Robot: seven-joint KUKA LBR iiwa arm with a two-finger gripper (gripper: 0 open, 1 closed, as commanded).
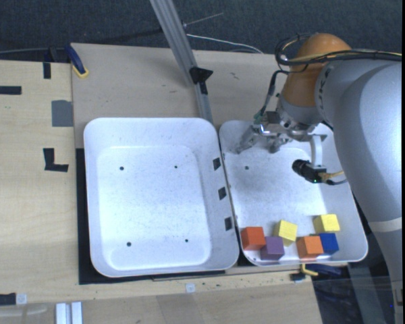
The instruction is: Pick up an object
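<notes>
The hand (260, 140) hangs over the upper left corner of the right bin (293, 194), in the upper right part of the frame, close to the bin's top rim. Its two fingers stand apart and nothing is between them. The grey arm (364, 127) comes in from the right and covers the right edge of this bin.

All blocks lie along the bottom rim of the right bin, well apart from the hand: an orange block (253, 237), a purple block (274, 247) touching it, a yellow block (287, 230), a second orange block (310, 246) against a blue block (329, 242), and a second yellow block (327, 223) just above them. The middle of this bin is free floor.

The left bin (152, 194) lies beside it on the bench (121, 79); their rims meet. I can read no writing or label anywhere.
</notes>
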